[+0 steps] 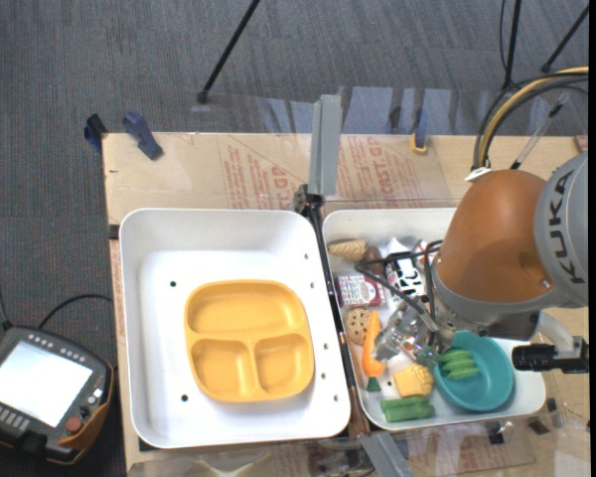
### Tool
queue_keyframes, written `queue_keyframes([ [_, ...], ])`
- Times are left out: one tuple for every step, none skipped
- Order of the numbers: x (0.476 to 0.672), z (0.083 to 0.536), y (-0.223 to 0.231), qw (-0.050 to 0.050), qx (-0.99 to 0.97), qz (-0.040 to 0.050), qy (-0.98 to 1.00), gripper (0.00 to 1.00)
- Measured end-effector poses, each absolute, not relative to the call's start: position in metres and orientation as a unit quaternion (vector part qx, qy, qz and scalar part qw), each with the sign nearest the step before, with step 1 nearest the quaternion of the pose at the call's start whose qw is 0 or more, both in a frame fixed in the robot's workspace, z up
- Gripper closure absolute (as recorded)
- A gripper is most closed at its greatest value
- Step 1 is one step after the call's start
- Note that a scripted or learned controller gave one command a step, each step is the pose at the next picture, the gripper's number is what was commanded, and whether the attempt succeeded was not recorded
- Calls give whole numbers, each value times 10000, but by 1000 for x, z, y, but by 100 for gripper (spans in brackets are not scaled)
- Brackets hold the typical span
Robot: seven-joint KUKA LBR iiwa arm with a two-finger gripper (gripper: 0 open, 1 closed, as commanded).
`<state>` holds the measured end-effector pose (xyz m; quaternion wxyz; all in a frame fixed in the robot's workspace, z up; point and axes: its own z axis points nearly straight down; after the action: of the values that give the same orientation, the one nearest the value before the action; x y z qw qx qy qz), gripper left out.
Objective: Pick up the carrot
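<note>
Glossy white bin (377,417), tapered orange carrot (373,344)

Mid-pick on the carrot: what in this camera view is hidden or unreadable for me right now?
- Gripper: metal parts blur together over the carrot; contact unreadable.
- Right bin: the arm's orange band hides its right part.
- Small items under the wrist: too cluttered to name.
- Teal bowl: upper edge covered by the arm.

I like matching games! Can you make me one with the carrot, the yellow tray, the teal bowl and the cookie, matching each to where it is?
Things:
1. carrot
2. tray
3. bowl
4. cookie

Places:
A. left bin
B. right bin, near right corner
C. right bin, beside the hand
D. right bin, by its left wall, left of the carrot's top

Pairs: 1-C, 2-A, 3-B, 4-D
</note>
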<state>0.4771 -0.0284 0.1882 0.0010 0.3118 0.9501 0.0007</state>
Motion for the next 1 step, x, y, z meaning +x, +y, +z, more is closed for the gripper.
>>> queue_keyframes([
  [476, 186, -2, -16, 778, 4, 9970, 100],
])
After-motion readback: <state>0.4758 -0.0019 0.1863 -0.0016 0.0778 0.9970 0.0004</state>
